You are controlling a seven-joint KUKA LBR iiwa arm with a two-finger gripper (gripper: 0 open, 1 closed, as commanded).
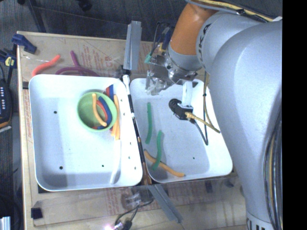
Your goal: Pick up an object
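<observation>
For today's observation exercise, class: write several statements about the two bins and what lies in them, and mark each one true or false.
1. The green bowl sits in the left bin. True.
2. The bowl holds nothing. False: thin orange and other coloured strips lie in it.
3. Two green strips lie in the right bin. True.
4. The gripper hangs over the left bin. False: it is over the right bin's far end.

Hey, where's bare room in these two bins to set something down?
Left bin: the floor below and left of the green bowl. Right bin: the patch right of the green strips. Crowded near the gripper and the orange strip.
</observation>
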